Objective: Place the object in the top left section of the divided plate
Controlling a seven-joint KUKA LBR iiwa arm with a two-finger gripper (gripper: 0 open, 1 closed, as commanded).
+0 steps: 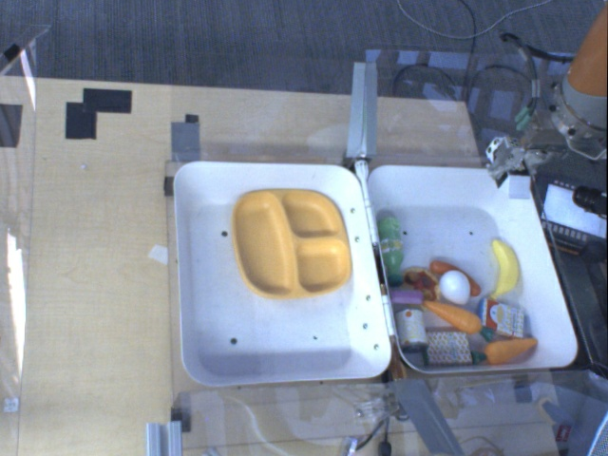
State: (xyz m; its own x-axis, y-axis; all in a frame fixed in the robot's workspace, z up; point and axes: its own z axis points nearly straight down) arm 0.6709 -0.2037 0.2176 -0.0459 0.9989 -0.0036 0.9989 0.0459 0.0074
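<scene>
Yellow divided plate (290, 241) sits in left bin (204, 350). Right bin (456, 202) holds toy food: banana (506, 267), white egg (455, 286), carrot (454, 315). Arm's orange band (591, 65) at upper right, beyond the bins. Gripper state: cannot tell.

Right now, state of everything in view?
divided plate: flat in left bin, sections bare
banana: loose in right bin
egg: atop the toy pile
carrot: lying in the pile
gripper: above right bin's far right corner, holding nothing visible
</scene>
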